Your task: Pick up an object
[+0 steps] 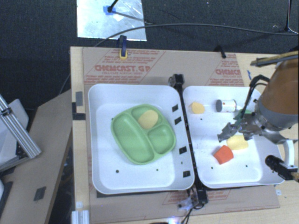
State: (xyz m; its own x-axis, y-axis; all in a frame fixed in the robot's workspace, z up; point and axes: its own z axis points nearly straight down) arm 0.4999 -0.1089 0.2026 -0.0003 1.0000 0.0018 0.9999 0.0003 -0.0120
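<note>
Bench [154, 64]: tan board, red lettering along its far edge, carrying two shallow white bins side by side.

Left bin [105, 171]: holds a green divided plate [133, 143], near the bin's centre. A pale yellow round piece [148, 119] sits in the plate's far compartment.

Right bin [205, 169]: four loose things.
- Arm [280, 92], grey with orange band, comes in over the bin's right edge.
- Gripper [232, 131] low over the middle of the bin; fingers read as slightly apart, nothing seen between them. Its tips sit just left of the yellow block, close to it; contact unclear.
- Yellow block [238, 143]: centre-right of the bin, partly under the gripper body.
- Orange-red block [223, 154]: just beside the yellow block, toward the bin's near edge, tilted.
- Small white cylinder with dark end [226, 106]: lying on its side near the far edge.
- Small yellow lump [198, 108]: near the far left corner, left of the cylinder, apart from it.

Blue-and-yellow clamp [123, 48] at the board's far edge.
</note>
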